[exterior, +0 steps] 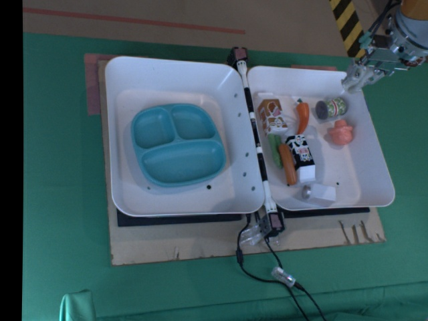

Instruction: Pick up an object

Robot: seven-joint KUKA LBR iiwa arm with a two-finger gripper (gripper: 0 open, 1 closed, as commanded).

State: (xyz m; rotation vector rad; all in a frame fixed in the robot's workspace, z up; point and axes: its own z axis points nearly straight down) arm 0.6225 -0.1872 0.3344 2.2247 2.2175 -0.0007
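Two white bins sit side by side on cardboard over a green bench cover. Left bin (120, 79) holds one teal divided plate (178, 144), three compartments, lying flat near the bin's middle. Right bin (374, 179) holds the small stuff: a black-and-white cow-print carton (301, 156) lying on its side mid-bin, a brown-and-white carton (271, 114) up toward the divider, an orange sausage-shaped piece (287, 163) touching a green pod-like piece (275, 150) just left of the cow carton, a small carrot (302, 114) right of the brown carton, a peach-colored round toy (341, 132) toward the right wall, a small can (331, 107) on its side near the far right corner, and a white block (324, 192) by the near wall. Gripper (356, 77) hangs over the right bin's far right corner rim, just up-right of the can, apart from it, nothing seen between the fingers; opening width cannot be told. Cable (267, 273) trails off the near edge of the cardboard.
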